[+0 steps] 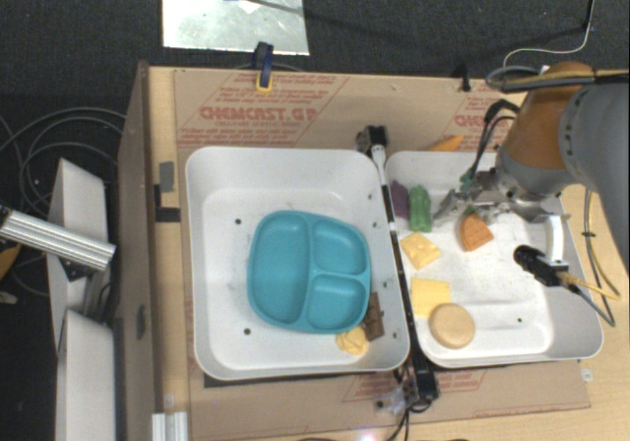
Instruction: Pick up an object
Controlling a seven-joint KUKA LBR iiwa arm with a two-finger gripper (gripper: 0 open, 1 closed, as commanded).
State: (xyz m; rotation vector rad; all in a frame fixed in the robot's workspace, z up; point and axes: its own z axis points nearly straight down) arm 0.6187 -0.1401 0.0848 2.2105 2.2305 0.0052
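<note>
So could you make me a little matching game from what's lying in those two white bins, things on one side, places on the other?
Things:
1. blue divided plate
2. green piece
3. round tan piece
4. orange wedge

Places:
A. right bin, near front edge
B. left bin, middle
C. right bin, just below the gripper
D. right bin, by the divider at the back

Pairs: 1-B, 2-D, 3-A, 4-C

Setting: robotics laboratory. Evidence: brown protective-paper-covered bench (295, 99) printed with red lettering, bearing two shallow white plastic bins (212, 232); grey industrial arm with orange band (551, 129) at the bench's right edge; loose black cables (39, 149) on dark carpet (69, 26) past the left edge.
</note>
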